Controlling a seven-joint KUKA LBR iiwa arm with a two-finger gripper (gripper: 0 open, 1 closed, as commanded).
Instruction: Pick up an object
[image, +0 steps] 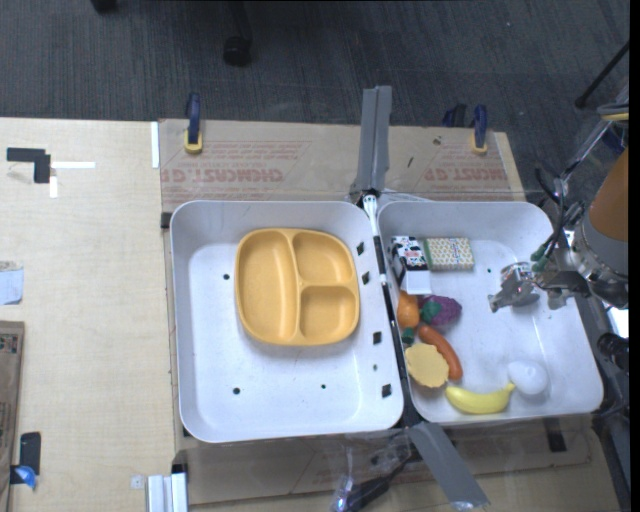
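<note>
- The gripper (512, 287) hovers over bare floor in the right bin (575, 300), fingers a little parted with nothing between them
- Nearest loose things: a white egg (528, 378) and a yellow banana (480, 399) near the bin's front edge
- Along its left wall lie a small carton (408, 256), a speckled box (448, 253), a purple piece (443, 309), a carrot (441, 349) and a yellow round slice (427, 367)
- The left bin (200, 330) bears a yellow divided plate (297, 286)
</note>
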